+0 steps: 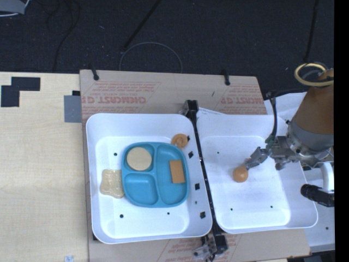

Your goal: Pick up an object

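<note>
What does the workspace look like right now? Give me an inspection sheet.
Surface: two shallow white bins, left bin and right bin, on printed cardboard.
Job's things: small tan-orange ball on the right bin floor.
Clutter: blue three-compartment plastic tray in the left bin, holding a round beige disc and an orange-brown block; pale yellow flat piece beside it; round orange-brown piece above it.
Grippers: gripper just right of the ball.
Cables: thin cable loop on dark floor.
Surroundings: light wooden bench.

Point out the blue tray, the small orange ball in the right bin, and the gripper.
blue tray point(146, 192): camera view, bare lower compartment.
orange ball point(240, 174): camera view, its middle.
gripper point(254, 162): camera view, between its fingertips.
</note>
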Available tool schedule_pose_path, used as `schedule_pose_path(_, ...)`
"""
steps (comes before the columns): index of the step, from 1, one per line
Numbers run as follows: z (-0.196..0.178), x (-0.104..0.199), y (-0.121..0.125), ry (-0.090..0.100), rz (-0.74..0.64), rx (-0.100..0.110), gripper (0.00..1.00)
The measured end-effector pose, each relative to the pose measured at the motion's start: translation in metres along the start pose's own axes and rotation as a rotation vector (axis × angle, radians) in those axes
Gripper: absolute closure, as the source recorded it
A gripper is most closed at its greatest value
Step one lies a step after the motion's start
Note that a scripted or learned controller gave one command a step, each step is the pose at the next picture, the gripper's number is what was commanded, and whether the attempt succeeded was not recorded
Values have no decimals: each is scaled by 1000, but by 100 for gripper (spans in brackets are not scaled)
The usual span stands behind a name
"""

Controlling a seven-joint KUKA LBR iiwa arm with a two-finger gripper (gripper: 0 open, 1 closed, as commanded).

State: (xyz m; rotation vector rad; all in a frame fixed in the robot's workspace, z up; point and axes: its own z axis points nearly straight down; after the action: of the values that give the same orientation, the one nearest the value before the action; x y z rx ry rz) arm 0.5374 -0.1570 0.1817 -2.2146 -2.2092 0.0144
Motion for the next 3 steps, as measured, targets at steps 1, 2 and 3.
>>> schedule_pose_path(1, -8, 0, 3, -3, -3, -14, 0)
schedule_pose_path(2, 40, -4, 11, -1, -2, -11, 0)
schedule_pose_path(3, 93, -3, 11, -1, -2, -10, 0)
